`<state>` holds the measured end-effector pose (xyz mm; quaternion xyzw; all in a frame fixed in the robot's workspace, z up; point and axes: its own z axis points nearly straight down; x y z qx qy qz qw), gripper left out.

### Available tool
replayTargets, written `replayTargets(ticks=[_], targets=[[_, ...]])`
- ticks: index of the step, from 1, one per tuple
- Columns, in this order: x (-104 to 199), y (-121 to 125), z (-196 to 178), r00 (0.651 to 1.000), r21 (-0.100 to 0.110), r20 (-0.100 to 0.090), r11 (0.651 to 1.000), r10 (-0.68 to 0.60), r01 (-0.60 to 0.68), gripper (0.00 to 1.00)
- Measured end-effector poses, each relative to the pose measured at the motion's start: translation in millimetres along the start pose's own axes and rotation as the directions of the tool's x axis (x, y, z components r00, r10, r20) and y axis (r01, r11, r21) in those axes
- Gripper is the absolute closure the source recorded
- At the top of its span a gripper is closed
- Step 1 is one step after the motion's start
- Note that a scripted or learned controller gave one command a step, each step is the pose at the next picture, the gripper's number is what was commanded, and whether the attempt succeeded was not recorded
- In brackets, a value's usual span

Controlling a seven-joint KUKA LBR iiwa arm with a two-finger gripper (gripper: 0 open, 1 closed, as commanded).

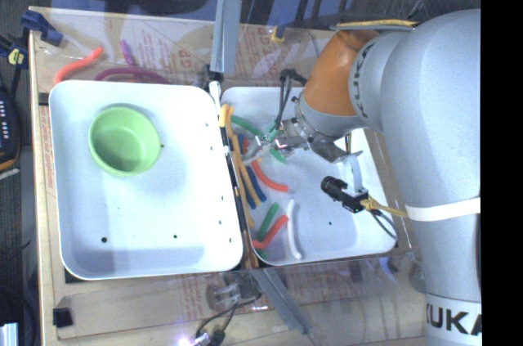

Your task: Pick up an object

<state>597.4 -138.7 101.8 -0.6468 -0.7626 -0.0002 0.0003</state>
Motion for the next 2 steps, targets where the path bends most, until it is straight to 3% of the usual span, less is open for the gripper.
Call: replayTargets(ticks=[1, 2], targets=[[0.5, 0.2, -9.6, 1.0, 0.001, -0.002, 1.0, -0.003, 0.003, 1.0], [18.0, 46.3, -95.3, 0.951, -0.001, 0.001, 0.951, -0.311, 0.311, 1.0]])
